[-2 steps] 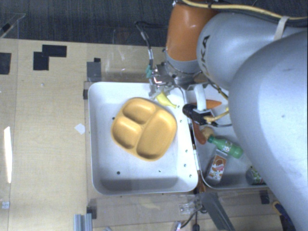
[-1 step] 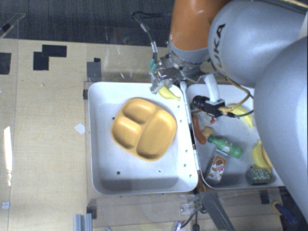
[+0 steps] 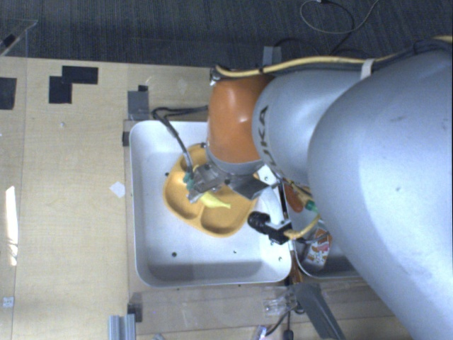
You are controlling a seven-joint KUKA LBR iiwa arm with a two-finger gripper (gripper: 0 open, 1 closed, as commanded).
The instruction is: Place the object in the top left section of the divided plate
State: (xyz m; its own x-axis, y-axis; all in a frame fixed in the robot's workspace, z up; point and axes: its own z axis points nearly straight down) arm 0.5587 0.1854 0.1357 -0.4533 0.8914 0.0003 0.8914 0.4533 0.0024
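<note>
My gripper [image 3: 205, 184] hangs straight down over the yellow divided plate [image 3: 223, 222], which lies in the left white bin [image 3: 152, 261]. My own wrist hides its tips, so I cannot tell its state or whether it grips anything. Just beside the gripper, toward the plate's middle, a small pale yellow object [image 3: 218, 202] lies on the plate; I judge it the thing to place. Its long axis runs slantwise across the plate. Which section holds it I cannot tell, as my arm covers the plate's far part. A can [image 3: 316, 248] stands well off the plate in the neighbouring bin.
</note>
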